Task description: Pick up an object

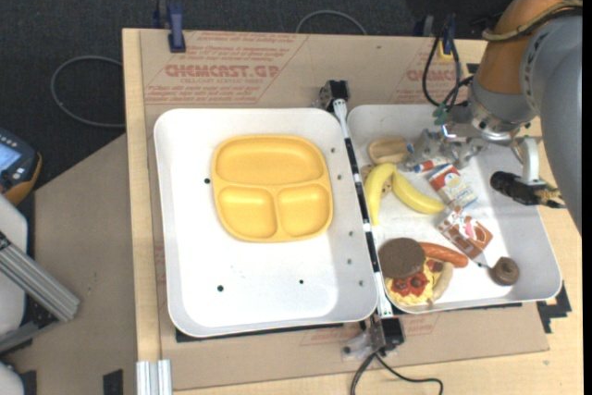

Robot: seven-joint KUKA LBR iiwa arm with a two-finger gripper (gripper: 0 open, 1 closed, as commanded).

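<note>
Overhead, the grey arm with its orange band reaches in from the right, its claw low over the far end of the right-hand shallow white bin; whether the claw is clenched or released cannot be told from this angle. Beneath and just beside the claw lie a tan bread roll and a small red-and-white packet. Nearer the middle of that bin rest two yellow plastic bananas, side by side, with a red toy sausage, a round brown patty, a slice of toy pizza and a small brown doughnut toward the near end. In the left-hand white bin sits a yellow three-compartment plastic tray, on the cardboard-topped desk
</note>
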